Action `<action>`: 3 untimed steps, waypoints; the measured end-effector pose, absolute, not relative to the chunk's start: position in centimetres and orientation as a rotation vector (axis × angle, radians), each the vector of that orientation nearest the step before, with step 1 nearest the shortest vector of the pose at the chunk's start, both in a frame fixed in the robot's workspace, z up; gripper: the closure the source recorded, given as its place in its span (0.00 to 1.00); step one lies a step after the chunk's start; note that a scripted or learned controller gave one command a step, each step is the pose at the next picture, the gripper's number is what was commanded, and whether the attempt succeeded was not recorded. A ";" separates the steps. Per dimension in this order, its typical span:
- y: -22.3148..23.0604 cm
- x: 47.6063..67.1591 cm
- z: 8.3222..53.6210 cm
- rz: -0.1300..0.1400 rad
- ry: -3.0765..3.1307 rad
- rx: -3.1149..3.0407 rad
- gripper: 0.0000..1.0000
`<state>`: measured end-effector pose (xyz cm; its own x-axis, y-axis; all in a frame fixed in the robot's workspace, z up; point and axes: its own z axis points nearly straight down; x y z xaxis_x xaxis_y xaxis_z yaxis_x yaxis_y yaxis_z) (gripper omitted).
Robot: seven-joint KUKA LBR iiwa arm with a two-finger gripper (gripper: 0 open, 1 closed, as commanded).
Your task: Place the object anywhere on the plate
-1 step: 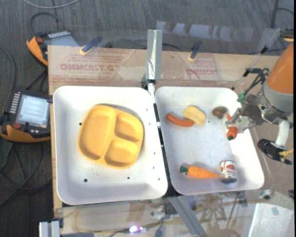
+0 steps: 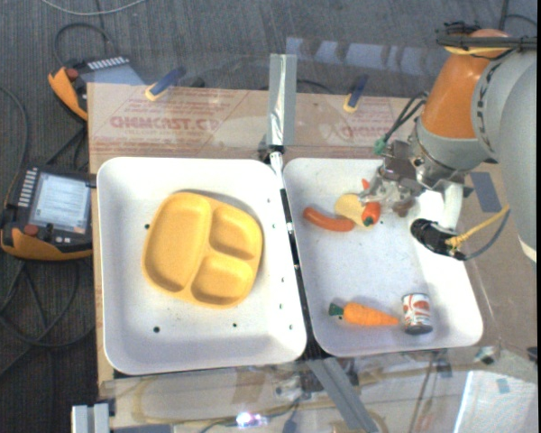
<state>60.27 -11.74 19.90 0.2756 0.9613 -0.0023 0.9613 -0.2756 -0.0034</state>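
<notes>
Gripper (image 2: 385, 190) hangs low in the right bin (image 2: 451, 332), its grasp impossible to tell, well apart from the yellow plate (image 2: 203, 246). Crowding risks a miss: the pale piece (image 2: 349, 207), red sausage (image 2: 328, 220) and small red-orange bit (image 2: 371, 213) are nearly touching.

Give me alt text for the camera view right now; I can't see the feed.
The gripper hangs low over the right bin, beside a small red and yellow toy and a hot dog; a toy carrot and can lie nearer the front. The left bin holds a yellow sectioned plate.
</notes>
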 end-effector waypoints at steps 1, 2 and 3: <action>-2.7 60.3 18.2 0.008 -1.956 -2.455 1.00; 3.7 57.6 18.2 0.006 -2.287 -2.149 1.00; 3.7 57.6 18.2 0.005 -2.287 -2.148 0.00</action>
